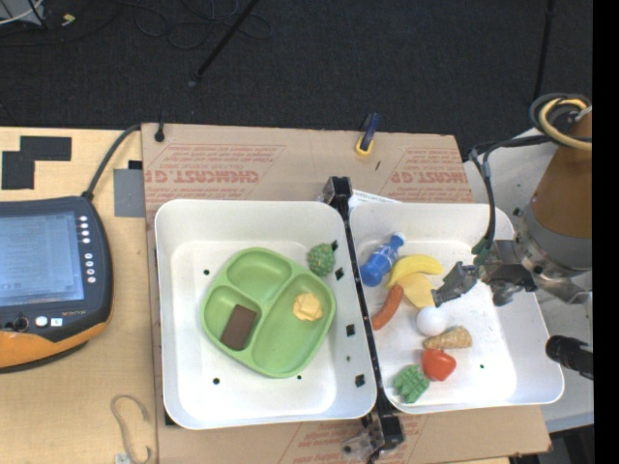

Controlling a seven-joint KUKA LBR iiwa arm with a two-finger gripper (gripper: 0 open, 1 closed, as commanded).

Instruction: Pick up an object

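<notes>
The claw [462, 283] hangs low over the right bin [527, 375], dark tips spread, pinching nothing, just above the white ball [429, 321] and touching the curved yellow banana [416, 271]. I'd judge the ball its likeliest target, though smooth and round. Around it lie a glossy red sausage [387, 306], blue bottle [378, 262], knobbly bread roll [448, 337], red pepper [438, 364] and bumpy green broccoli [410, 384]. The left bin [184, 288] holds a green divided plate [266, 303].

Green tray [266, 312] in left bin [184, 288], toy food right — jaws beside banana [416, 271]
</notes>
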